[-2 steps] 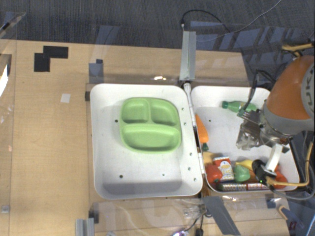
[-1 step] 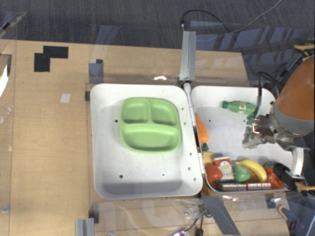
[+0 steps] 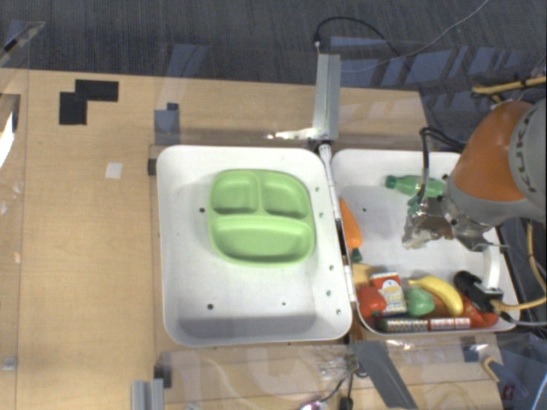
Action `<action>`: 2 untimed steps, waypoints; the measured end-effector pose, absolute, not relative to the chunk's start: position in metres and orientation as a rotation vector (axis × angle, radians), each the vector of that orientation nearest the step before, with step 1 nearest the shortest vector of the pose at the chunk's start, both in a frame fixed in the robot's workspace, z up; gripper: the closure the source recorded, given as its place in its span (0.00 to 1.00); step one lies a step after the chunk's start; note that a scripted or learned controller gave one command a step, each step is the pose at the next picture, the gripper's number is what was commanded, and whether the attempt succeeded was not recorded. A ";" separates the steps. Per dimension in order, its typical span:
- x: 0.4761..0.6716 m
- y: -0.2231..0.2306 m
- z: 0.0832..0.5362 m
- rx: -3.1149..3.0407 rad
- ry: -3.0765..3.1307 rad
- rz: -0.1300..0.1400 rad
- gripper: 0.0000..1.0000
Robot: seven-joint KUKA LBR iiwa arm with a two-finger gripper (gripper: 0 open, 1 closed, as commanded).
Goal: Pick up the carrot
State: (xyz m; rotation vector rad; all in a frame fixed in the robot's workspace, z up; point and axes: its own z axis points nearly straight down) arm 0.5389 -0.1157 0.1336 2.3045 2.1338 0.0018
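At the left wall of the right bin, the carrot is not yet picked, and the gripper, whose state cannot be told, is seen apart from it.

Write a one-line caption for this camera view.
Gripper hovers in the right bin, carrot lying against its left wall.

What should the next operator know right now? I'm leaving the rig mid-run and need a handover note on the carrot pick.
Gripper: over the middle of the right bin, nothing seen between its fingers; open or shut is unclear.
Carrot: lies along the right bin's left wall, apart from the gripper.
Other toy food is piled at that bin's near end; a green bottle lies behind the gripper.
Left bin holds a green divided plate.
Done: nothing yet. Left: reach, grasp and lift the carrot.
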 end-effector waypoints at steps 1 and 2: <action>0.488 -0.071 0.219 2.099 2.332 0.006 1.00; 0.488 -0.072 0.191 1.966 2.447 0.003 1.00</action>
